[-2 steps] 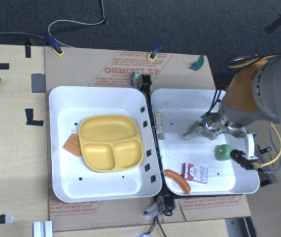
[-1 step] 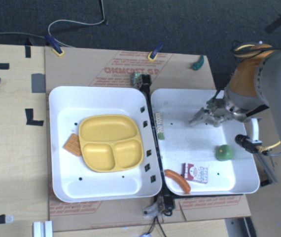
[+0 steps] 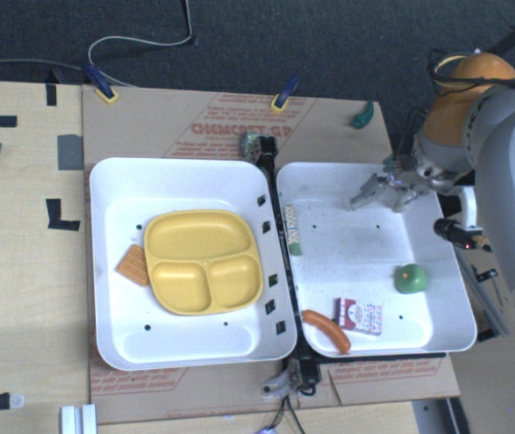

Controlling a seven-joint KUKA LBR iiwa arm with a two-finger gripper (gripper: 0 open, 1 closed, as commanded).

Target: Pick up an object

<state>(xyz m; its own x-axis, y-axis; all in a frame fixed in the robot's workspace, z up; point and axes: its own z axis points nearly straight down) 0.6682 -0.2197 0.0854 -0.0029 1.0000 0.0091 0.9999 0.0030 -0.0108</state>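
The worktop [image 3: 32,269] carries a cardboard sheet [image 3: 230,125], and on that sheet two shallow white bins sit side by side, their inner walls touching.

Left bin [image 3: 113,333]: a yellow divided plate [image 3: 205,260] lies near the bin's centre, with three compartments. A tan cracker-like square [image 3: 133,265] lies at the plate's left edge, partly tucked under it.

Right bin [image 3: 447,333]: a green ball-shaped object [image 3: 411,278] rests near the right wall, about halfway along it. A small red-and-white packet [image 3: 359,316] lies flat toward the near edge. An orange sausage-shaped object [image 3: 327,330] lies just left of the packet, close to the near-left corner, set at a slant. A narrow printed strip [image 3: 291,229] lies along the left wall.

The arm [image 3: 474,116] enters from the right side, above the far-right corner of the right bin. The claw [image 3: 386,191] sits over the far part of the right bin, near its far-right corner. Its grey fingers [image 3: 364,194] appear spread apart, pointing toward the bin's interior, with nothing between them. The claw is well apart from the green object, the packet and the orange object.

Two blue-and-yellow clips [image 3: 285,98] hold the far edge of the cardboard. A small teal object [image 3: 362,115] lies on the cardboard beyond the right bin's far edge
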